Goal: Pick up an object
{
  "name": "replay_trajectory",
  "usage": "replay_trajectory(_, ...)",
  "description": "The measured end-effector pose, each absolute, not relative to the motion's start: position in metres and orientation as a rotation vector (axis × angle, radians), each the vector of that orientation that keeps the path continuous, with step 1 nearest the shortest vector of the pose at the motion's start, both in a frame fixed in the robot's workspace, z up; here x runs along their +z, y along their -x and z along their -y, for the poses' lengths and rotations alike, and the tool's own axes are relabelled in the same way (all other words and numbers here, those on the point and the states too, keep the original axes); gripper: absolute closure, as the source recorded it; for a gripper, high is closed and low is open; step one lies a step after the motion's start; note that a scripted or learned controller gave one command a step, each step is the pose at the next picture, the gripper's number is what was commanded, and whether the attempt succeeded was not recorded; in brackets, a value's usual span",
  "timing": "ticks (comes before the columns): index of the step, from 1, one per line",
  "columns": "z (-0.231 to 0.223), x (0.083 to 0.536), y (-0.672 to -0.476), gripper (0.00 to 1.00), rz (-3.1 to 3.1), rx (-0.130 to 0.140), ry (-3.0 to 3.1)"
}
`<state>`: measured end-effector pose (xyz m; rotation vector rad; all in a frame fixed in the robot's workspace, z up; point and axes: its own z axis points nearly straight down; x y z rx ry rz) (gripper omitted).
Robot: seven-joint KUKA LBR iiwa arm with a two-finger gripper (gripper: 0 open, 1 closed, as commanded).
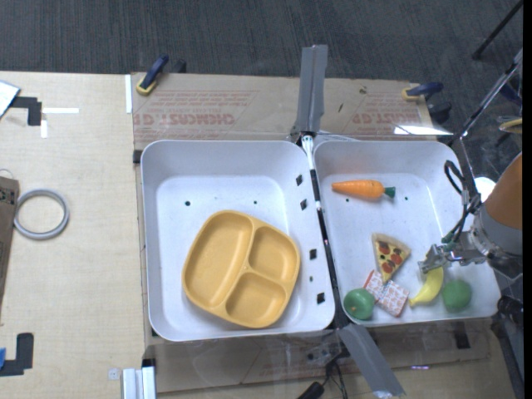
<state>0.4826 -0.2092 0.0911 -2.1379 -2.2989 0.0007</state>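
The right bin [416, 163] holds an orange carrot [359, 189] near its far side, a pizza slice toy [389, 256], a red-and-white cracker-like piece [387, 295], a green apple [359, 303] at the front left, a yellow banana [429, 288] and a second green fruit [456, 295] at the front right. My gripper [438, 258] comes in from the right edge and hangs low over the upper end of the banana. Nothing visible sits between its fingertips.
The left bin [166, 223] carries a yellow three-compartment plate [241, 268]. A grey post [312, 90] rises between the bins at the back. A tape roll [38, 214] lies on the bench at the left. Blue clamps [152, 74] hold the cardboard behind.
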Motion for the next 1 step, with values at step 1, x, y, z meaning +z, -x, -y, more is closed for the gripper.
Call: replay_trajectory(1, 0.1704, 0.2119, -0.5236, 1.0, 2.164, 0.003, 2.278)
